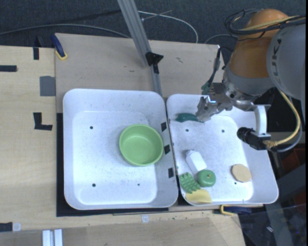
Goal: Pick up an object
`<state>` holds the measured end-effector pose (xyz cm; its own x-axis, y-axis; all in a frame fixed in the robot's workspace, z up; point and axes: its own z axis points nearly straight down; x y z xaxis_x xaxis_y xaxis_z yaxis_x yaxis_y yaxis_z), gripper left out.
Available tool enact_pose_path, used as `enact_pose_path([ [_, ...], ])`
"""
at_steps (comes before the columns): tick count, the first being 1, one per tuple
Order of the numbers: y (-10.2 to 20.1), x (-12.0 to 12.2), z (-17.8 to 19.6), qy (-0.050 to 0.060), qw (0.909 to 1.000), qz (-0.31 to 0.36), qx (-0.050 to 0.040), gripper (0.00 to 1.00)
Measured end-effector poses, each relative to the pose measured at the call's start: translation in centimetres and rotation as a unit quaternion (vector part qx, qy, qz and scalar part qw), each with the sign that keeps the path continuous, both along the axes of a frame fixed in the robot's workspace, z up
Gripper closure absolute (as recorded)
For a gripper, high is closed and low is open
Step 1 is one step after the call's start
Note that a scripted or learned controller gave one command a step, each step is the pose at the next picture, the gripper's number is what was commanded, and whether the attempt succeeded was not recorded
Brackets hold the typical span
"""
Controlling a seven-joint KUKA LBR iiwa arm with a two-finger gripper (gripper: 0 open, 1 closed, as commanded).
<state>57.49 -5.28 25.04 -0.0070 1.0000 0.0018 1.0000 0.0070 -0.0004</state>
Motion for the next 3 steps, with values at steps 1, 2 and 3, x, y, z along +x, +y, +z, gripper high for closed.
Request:
enact_pose_path([
  [1, 5.0, 1.9, 0.5, 0.0, 1.0, 0.0, 0.0, 1.0],
  [2, 10.6, 3.5, -1.2, 0.001, 1.0, 0.0, -0.0005, 1.0],
  [3, 15.1, 5.5, -1.1, 0.0, 1.0, -0.001, -0.0003, 1.0],
])
